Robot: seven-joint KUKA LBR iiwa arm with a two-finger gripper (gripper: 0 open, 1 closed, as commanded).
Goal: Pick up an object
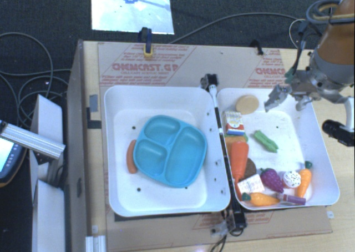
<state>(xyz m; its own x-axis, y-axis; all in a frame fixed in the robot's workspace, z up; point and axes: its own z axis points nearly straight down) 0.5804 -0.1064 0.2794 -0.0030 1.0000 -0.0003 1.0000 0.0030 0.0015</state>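
Around your worktop (166, 62) lies dark carpet floor (44, 6). A shiny metal sheet (130, 0) rests there, and black cables (33, 62) trail beside it.

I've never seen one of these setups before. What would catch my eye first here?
Probably the bright blue divided plate lying in the left bin, with a small orange sausage-shaped toy at its left edge. Next, the heap of toy food in the right bin: a big carrot, a green pod, purple grapes. The robot's hand hovers over that bin's far right corner.
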